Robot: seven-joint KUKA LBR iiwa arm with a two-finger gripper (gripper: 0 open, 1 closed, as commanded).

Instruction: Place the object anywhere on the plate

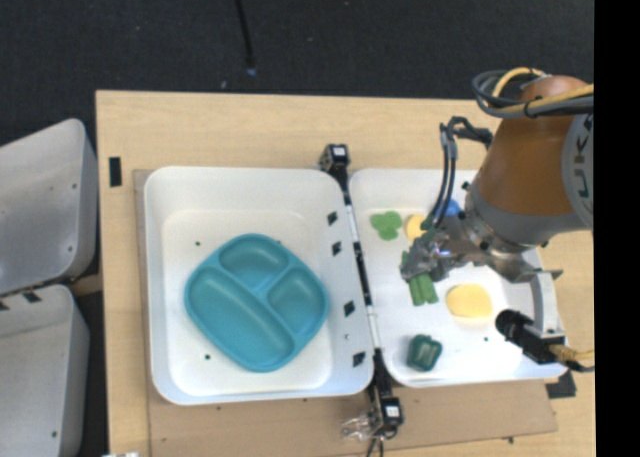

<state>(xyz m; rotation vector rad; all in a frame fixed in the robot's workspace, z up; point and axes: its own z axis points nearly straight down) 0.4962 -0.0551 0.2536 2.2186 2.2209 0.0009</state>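
- Progress: the task is at an early stage by my judgement. The teal plate (257,300) lies in the left bin (160,245) with its three compartments bare; nothing has been placed on it.
- Candidate objects all lie in the right bin (480,370): a light green piece (386,224) near the divider, a green stick-like piece (423,290) just under the gripper, a yellow oval piece (469,301) to its right, a dark green piece (423,352) near the front wall, and small yellow and blue bits partly hidden beside the wrist.
- Which object is the intended one cannot be fixed from this view (the green stick-like piece is the nearest to the tool, so it is the likely one).
- Arm pose: the arm (530,170) reaches in from the right, its orange band above the right bin, wrist angled down and toward the divider.
- Gripper (425,263): low over the right bin, at or just above the upper end of the green stick-like piece. Its opening cannot be told, nor whether anything is held.
- Remaining: secure an object, carry it across the divider, release it on the plate.
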